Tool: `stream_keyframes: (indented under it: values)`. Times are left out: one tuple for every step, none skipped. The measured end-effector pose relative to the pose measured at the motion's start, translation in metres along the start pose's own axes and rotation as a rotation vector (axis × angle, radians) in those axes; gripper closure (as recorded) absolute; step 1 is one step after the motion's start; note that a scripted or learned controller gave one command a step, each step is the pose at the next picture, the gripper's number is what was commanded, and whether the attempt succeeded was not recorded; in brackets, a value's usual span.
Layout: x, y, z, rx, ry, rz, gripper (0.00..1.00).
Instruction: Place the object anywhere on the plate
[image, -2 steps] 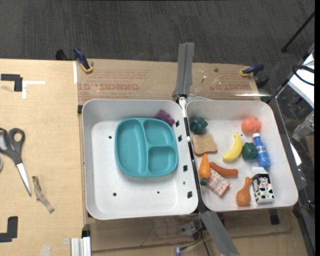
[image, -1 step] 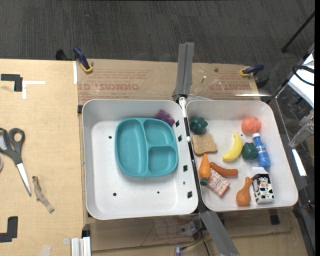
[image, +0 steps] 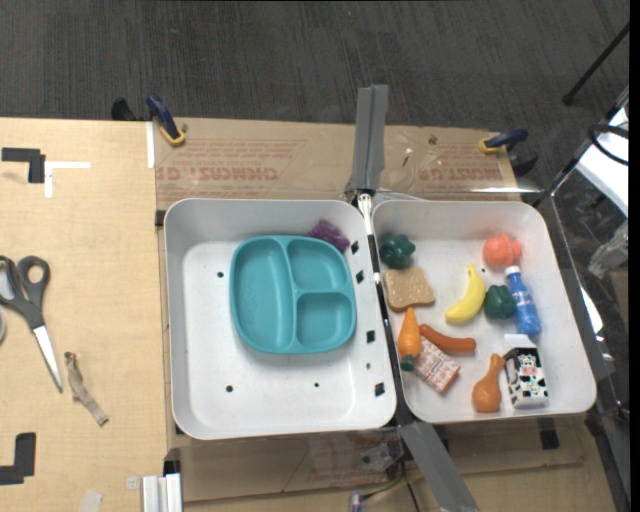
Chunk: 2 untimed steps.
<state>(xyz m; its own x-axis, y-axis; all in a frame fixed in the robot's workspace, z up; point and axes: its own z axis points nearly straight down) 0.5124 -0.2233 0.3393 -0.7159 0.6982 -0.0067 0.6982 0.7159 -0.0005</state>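
Note:
A teal plate (image: 293, 295) with three compartments lies in the left bin (image: 200, 380), and nothing rests on it. A small purple item (image: 328, 233) sits just behind the plate's far right rim, on the bin floor. The right bin (image: 565, 300) holds several toy foods: a dark green broccoli (image: 397, 250), a toast slice (image: 408, 289), a banana (image: 466, 297), an orange ball (image: 501, 250), a blue bottle (image: 521, 301), a carrot (image: 409, 333), a sausage (image: 449, 340), a pink box (image: 437, 366), a drumstick (image: 487, 385) and a milk carton (image: 526, 378).
Scissors (image: 30, 310) and a strip of tape (image: 85, 390) lie on the wooden bench at the left. Blue clamps (image: 165, 120) pin cardboard behind the bins. A grey bar (image: 370, 140) runs along the divide between the bins.

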Motion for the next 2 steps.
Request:
stream_keyframes:
  values:
    - [-0.0651, 0.0661, 0.0280, -0.001, 0.002, 0.025, 1.00]
    - [-0.0651, 0.0661, 0.0280, -0.001, 0.002, 0.026, 0.00]
